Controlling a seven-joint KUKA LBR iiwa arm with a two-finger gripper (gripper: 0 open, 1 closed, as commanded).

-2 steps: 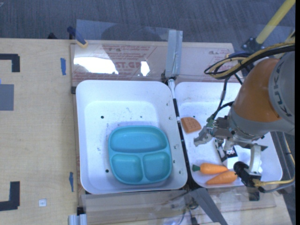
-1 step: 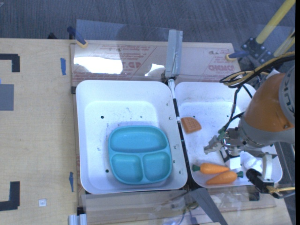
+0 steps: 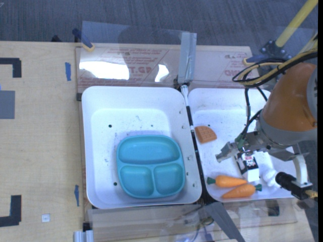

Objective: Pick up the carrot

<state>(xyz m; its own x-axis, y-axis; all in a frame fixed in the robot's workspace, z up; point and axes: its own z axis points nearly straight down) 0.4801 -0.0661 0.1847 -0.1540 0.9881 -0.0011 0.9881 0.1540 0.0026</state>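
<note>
carrot (image 3: 231,181): I see it lying in right bin (image 3: 222,110), near edge, not lifted
gripper (image 3: 237,155): above carrot, fingers' state unclear to me
left: grasp, lift

The arm (image 3: 292,105) is bulky and rounded, its broad orange band sitting above a grey wrist section. Black and yellow cables (image 3: 257,72) loop along its far side. The gripper (image 3: 227,153) is small, grey metal, with a white block bearing a black-and-red marking beside it.
</note>
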